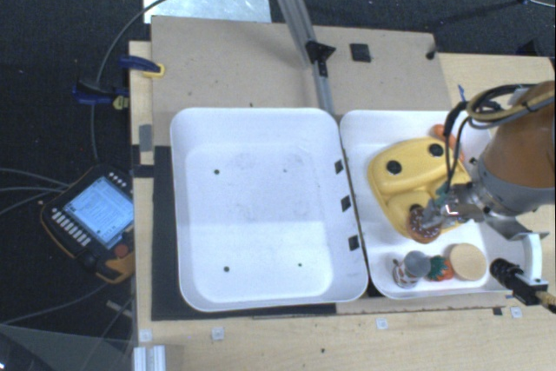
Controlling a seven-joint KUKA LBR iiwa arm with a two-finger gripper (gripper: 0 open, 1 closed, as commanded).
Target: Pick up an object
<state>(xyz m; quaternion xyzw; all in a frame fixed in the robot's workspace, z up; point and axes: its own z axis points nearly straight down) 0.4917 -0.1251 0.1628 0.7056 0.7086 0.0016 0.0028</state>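
We see the arm [512, 156] reaching in from the right over the right bin [369, 187], its gripper [439, 217] low among the objects, just above a small brown object [423, 226] at the lower edge of a large yellow toy [407, 169]. We cannot tell how its jaws stand, nor whether they grasp anything. Near that bin's front wall lie a grey piece [415, 263] and a tan round block [467, 261], while the left bin [195, 187] sits beside it.

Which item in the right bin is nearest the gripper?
The brown round item, right under the gripper, against the yellow toy. The tan disc and grey piece lie nearer the bin's front rim.
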